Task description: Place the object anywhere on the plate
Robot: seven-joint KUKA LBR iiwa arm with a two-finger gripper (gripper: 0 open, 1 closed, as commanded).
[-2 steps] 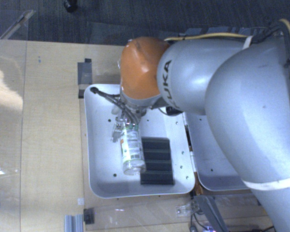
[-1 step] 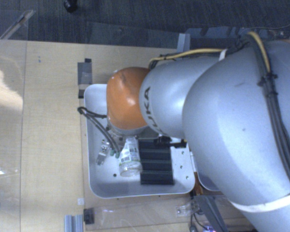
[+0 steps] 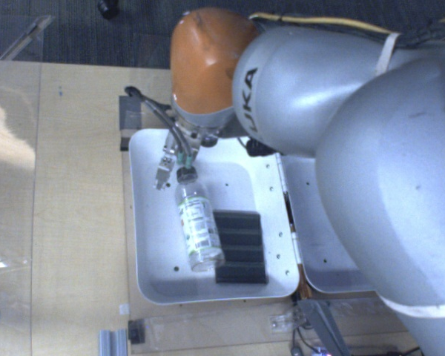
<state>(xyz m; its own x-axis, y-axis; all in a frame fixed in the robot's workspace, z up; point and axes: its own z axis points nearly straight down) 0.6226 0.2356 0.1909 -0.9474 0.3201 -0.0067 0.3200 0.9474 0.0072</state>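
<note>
Bottle [image 3: 197, 226] just below the tool [image 3: 170, 170] — cap seemingly touching it

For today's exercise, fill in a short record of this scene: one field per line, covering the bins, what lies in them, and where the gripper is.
bins: two shallow white bins side by side, left bin, right bin
bottle: clear plastic bottle with a dark cap, lying on its side in the left bin
dark object: black ribbed block, flat in the left bin, beside the bottle
gripper: gripper low over the left bin, at the bottle's cap end
arm: grey arm, covering much of the right bin
</note>
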